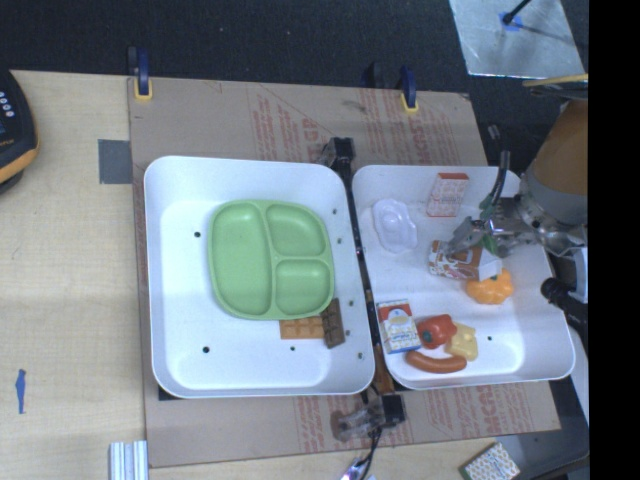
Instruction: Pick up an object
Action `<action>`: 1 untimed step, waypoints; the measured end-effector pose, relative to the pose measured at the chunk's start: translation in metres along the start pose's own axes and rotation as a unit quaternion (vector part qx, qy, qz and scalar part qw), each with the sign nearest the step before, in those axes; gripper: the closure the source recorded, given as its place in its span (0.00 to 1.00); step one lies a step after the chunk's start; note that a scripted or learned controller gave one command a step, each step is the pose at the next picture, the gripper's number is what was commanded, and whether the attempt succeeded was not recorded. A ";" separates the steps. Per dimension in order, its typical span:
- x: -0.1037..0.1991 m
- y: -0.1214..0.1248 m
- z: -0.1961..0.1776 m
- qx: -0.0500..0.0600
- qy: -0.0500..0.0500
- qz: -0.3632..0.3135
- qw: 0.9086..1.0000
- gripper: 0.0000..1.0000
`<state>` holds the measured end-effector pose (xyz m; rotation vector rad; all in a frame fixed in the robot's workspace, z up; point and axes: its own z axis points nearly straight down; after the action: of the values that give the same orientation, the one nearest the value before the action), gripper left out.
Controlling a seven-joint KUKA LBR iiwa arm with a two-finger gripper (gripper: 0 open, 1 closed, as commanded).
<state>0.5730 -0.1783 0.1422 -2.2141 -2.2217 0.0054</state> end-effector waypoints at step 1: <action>0.023 0.021 0.053 0.001 0.000 -0.002 1.000 0.00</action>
<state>0.5940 -0.1555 0.0888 -2.2080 -2.2251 0.0072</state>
